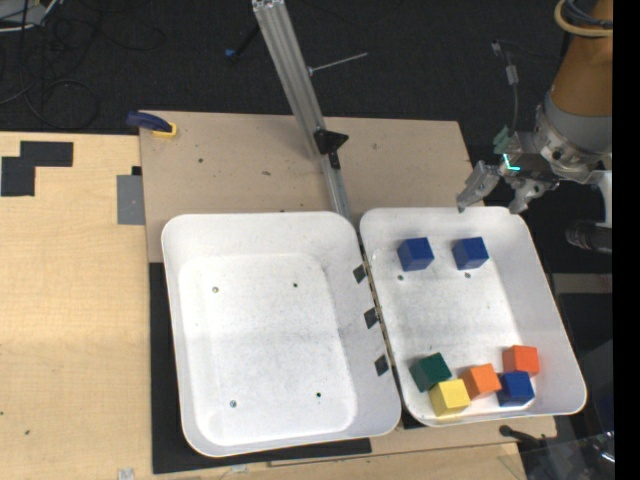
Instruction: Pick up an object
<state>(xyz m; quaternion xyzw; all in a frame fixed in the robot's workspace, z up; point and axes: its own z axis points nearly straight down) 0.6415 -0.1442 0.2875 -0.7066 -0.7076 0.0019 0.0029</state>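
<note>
While my gripper point(493, 190) hangs over the far rim of the right bin point(560, 358), its jaws look apart with nothing between them. I could go for the two blue blocks, one point(415, 253) beside the other point(470, 253), near the bin's far end. They sit alone, so I think they are the easy ones. The green point(431, 370), yellow point(450, 396), orange point(483, 378), red point(521, 359) and dark blue point(515, 387) blocks huddle in the near corner. There, I fear the jaws would bump a neighbour and push blocks away, or hit the wall.
</note>
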